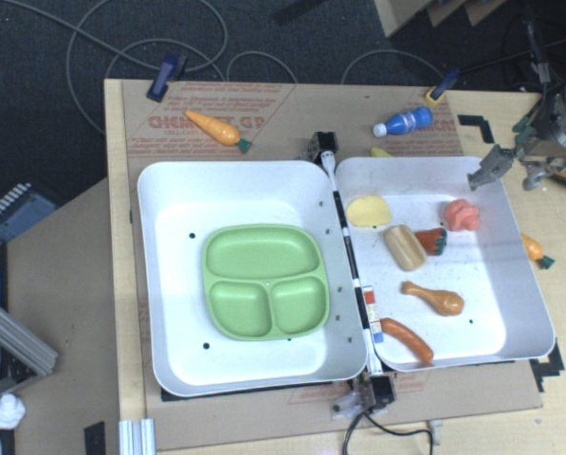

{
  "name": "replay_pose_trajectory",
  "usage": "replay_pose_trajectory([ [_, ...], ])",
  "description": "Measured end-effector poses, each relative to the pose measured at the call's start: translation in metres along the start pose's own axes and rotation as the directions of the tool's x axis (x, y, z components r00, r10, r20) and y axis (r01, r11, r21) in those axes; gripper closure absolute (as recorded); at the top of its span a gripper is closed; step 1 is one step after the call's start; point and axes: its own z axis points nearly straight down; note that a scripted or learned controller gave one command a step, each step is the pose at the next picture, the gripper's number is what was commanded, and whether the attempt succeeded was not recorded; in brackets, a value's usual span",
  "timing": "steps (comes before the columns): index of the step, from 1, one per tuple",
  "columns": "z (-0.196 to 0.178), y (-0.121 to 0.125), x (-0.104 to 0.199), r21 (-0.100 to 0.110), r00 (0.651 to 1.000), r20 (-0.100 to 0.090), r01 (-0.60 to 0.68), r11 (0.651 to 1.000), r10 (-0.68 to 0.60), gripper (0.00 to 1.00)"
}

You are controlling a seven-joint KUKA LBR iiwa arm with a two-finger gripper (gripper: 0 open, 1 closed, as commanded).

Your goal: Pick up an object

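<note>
Toy foods lie scattered in the right bin [520,335]: a yellow piece [368,210] near the top left, a bread roll [405,247] beside a small red and green piece [433,240], a pink lump [463,215], a drumstick [434,298] and a sausage [406,339] at the lower left. The left bin [169,207] holds a green divided plate [264,281]. At the right bin's upper right corner, the pincer [496,166] hangs above the rim, its fingers apart and clamped on nothing. A carrot [214,127] and a blue bottle [404,122] lie on the table [283,107] beyond the bins.
</note>
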Motion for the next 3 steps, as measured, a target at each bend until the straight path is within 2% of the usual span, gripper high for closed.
replay_pose_trajectory([
  [1, 0.086, 0.018, -0.011, 0.003, 1.000, -0.001, 0.000, 1.000, 0.000, 0.00],
  [2, 0.149, 0.025, -0.006, 0.003, 1.000, -0.010, 0.005, 1.000, -0.005, 0.00],
  [3, 0.137, 0.025, -0.010, -0.001, 1.000, 0.000, 0.003, 1.000, -0.003, 1.00],
])
